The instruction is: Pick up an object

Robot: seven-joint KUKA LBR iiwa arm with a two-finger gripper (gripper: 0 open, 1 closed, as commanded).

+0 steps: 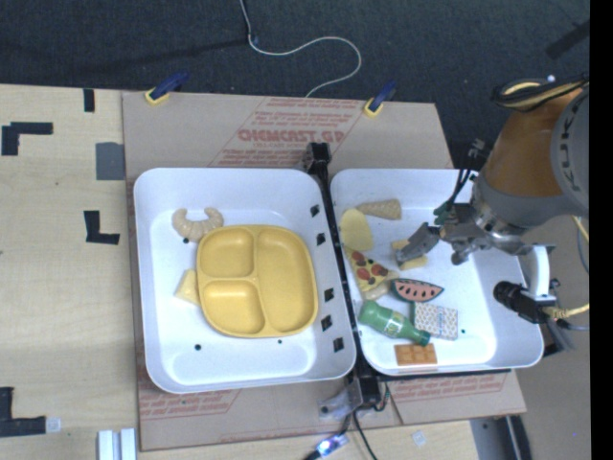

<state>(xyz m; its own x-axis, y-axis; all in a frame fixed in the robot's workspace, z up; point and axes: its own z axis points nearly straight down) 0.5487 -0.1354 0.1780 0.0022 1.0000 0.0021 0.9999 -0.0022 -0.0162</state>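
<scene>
The grey two-finger gripper [414,248], jaws wide, may nudge the red plastic watermelon slice [418,289] rather than grasp it.

I read red print on the cardboard sheet [287,127] under my two bins: the large line looks like "CHEMCAST GP", seen upside down from this camera. Smaller red lines above and below it, and more red print along the sheet's near edge, are too fine for me to make out.
</scene>
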